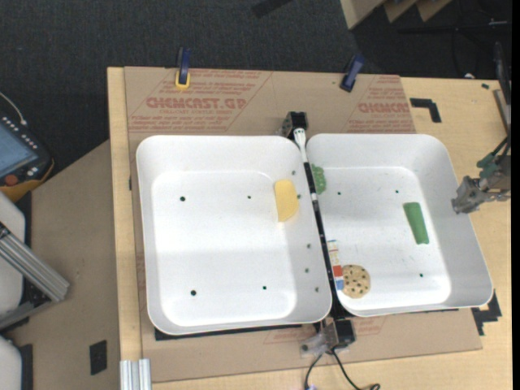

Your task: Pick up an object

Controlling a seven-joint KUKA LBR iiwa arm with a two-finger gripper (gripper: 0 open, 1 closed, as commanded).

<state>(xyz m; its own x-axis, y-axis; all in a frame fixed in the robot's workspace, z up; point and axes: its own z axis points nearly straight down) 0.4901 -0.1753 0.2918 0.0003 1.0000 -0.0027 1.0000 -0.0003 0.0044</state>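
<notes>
Gripper (474, 193): at right bin's (439, 149) outer right rim, over the counter (244, 88); holds nothing, finger spread cannot be told.
Right bin: green bar (417, 222) at right, cookie (355, 280) near front left, green piece (318, 179) by left wall.
Left bin (162, 149): yellow block (286, 200) near right side.

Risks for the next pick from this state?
1. The gripper sits at the right bin's outer rim; a straight descent could strike the wall.
2. The cookie and small green piece lie against the divider side, leaving little room.
3. The yellow piece is in the left bin, the farthest reach.
</notes>
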